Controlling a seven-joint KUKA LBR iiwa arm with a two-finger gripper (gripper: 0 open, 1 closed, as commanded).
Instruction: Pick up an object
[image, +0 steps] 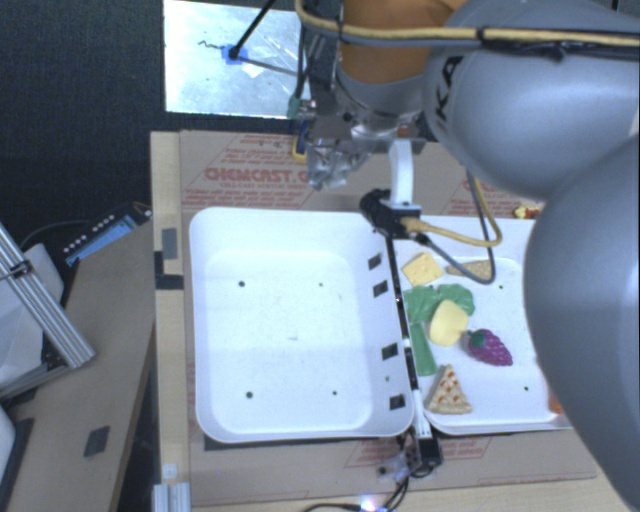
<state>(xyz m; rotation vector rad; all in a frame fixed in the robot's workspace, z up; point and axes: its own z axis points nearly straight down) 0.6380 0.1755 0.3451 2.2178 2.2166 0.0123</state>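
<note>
The right bin holds several toy foods: a yellow cheese square, a green leafy piece, a yellow rounded piece, a purple grape bunch and a pizza slice. A tan piece lies behind them, near the bin's back. My gripper hangs high over the cardboard just behind the back edge of the left bin, well away from the foods. Nothing can be seen in it.
The big grey arm covers the right side of the view and part of the right bin. A ridge with black clips divides the two bins. Cardboard lies under and behind them. An aluminium rail stands at far left.
</note>
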